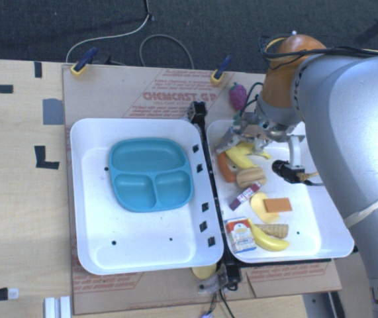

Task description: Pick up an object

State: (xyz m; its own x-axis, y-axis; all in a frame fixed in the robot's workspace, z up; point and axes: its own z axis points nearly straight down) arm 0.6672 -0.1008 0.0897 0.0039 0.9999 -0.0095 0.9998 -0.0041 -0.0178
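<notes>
1. Two shallow white bins side by side on a brown board: left bin [86,197] and right bin [321,234], divided by a black strip with clips.
2. In the left bin, a blue sectioned plate [151,175], lying flat near the middle.
3. In the right bin, a crowded cluster of toy foods against the left wall and centre.
4. Upper part of the cluster: a yellow banana [243,155], an orange piece [226,168] just left of it, and a tan bread-like piece [251,177] just below.
5. Middle: a small dark red tube [243,197], a pale yellow slice [260,206] and an orange block [278,205] resting on that slice.
6. Lower part: a small printed carton [241,235], a second banana [271,242] and a tan wedge [274,230] touching it.
7. Outside the bins, on the board beyond the right bin, a purple grape-like toy [237,96].
8. Grey arm with orange band reaching in from the right; gripper [249,134] low over the far end of the right bin, just above the upper banana.
9. Whether the pincer is spread or pressed together cannot be told; metal parts and cables blur together there.
</notes>
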